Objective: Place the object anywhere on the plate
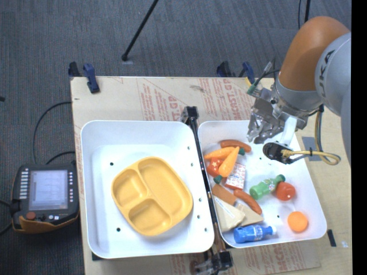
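Grey carpet surrounds the counter (143, 93); a yellow three-section plate (152, 196) sits in the left bin (94, 153), the gripper (261, 132) over the right bin (312, 182), jaws' state unclear.

A robotics lab is indicated: a cardboard-topped bench (143, 96) is clamped with blue clamps (90, 78), and a grey teach pendant (45, 196) is laid on dark carpet (46, 39).

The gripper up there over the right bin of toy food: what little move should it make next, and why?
Probably straight down toward the sausage lying just below it. The gripper hangs above the right bin's upper part with nothing visible between its fingers, and the yellow plate in the left bin has no object on it yet.
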You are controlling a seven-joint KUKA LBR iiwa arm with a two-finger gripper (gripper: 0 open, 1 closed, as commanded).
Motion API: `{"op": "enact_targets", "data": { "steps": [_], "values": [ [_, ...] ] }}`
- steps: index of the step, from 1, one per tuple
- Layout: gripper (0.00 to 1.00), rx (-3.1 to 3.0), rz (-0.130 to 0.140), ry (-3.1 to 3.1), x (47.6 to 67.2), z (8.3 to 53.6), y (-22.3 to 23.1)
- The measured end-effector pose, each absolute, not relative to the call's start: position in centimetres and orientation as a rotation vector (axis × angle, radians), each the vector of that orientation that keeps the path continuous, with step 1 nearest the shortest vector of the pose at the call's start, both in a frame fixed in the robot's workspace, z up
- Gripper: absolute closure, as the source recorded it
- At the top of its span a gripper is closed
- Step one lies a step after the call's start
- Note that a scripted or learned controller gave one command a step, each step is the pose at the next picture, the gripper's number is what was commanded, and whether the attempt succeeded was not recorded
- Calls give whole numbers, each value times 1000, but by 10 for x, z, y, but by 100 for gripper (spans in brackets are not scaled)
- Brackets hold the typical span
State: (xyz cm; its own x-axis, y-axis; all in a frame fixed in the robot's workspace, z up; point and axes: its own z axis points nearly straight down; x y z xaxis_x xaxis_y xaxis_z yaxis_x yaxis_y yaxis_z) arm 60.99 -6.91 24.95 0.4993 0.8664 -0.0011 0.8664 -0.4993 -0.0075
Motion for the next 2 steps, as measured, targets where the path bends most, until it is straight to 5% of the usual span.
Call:
{"op": "enact_targets", "data": {
  "steps": [1,2],
  "values": [
    [100,-2826,4,-1364,595,234,-27],
    [0,-2826,4,-1364,595,234,-27]
  ]
}}
